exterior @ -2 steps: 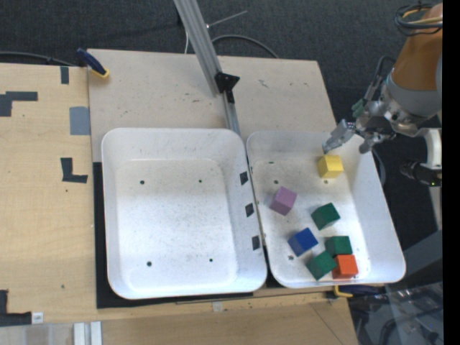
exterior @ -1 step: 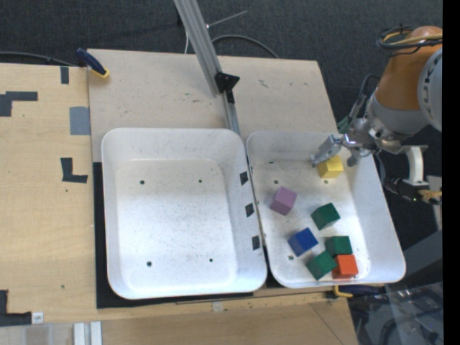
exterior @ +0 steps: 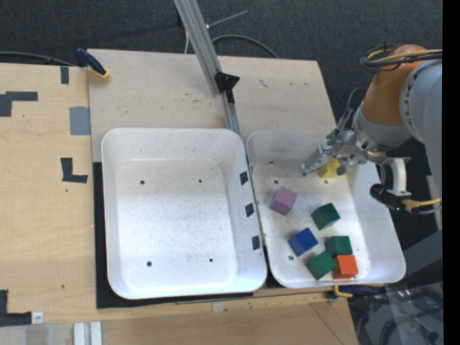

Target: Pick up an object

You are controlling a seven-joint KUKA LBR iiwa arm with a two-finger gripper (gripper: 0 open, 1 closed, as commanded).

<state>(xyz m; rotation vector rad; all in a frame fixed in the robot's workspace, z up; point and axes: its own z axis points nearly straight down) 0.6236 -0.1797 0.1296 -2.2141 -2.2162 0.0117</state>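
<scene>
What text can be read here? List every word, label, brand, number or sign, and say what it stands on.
None can be read.
The coloured blocks, such as the purple cube and the blue cube, have blank faces.
The two shallow white plastic bins carry only dark dots.
The black and grey tape pieces on the wooden bench are plain shapes, not letters.

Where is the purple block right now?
The purple block lies in the right bin, near its left wall, above-left of the blue block.
</scene>
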